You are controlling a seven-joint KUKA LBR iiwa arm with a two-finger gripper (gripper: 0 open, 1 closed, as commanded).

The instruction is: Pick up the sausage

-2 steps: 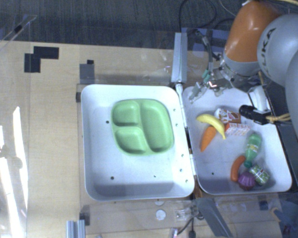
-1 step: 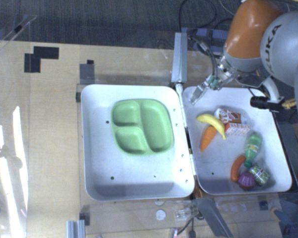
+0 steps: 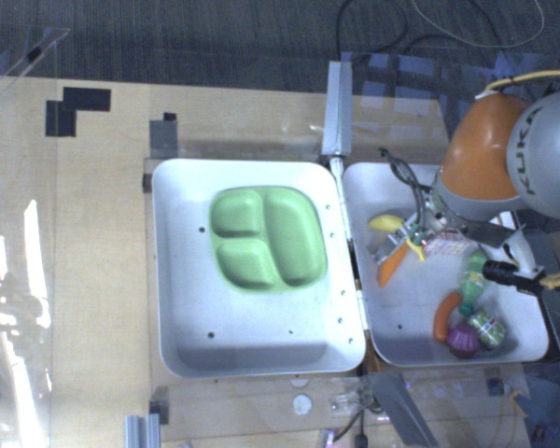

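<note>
Sausage (image 3: 444, 316): orange-red, rounded ends, lying in the right bin (image 3: 392, 339) towards its near edge, right of centre, tilted a little off upright in the view. Untouched; well apart from my gripper.

Gripper (image 3: 418, 235): mine, low over the far half of the right bin, near its middle. Whether it is spread or pressed together I cannot tell, as the wrist and cables crowd it. Nothing can be made out in its grasp.

Arm (image 3: 504, 157): grey with the orange band, entering over the right bin's far right corner.

Banana (image 3: 385, 222): yellow, far left part of the right bin, just beside the gripper.

Carrot (image 3: 392, 263): orange, slanted, just nearer than the banana, close to the bin's left wall.

Green item (image 3: 473, 279): near the right wall, just beyond the sausage.

Purple item (image 3: 463, 342): at the near edge, touching or almost touching the sausage's lower end.

Small green can (image 3: 490, 329): beside the purple item, near right corner.

Left bin (image 3: 182, 278): holds a green plate (image 3: 266, 236) with three compartments, set towards the far right.
</note>
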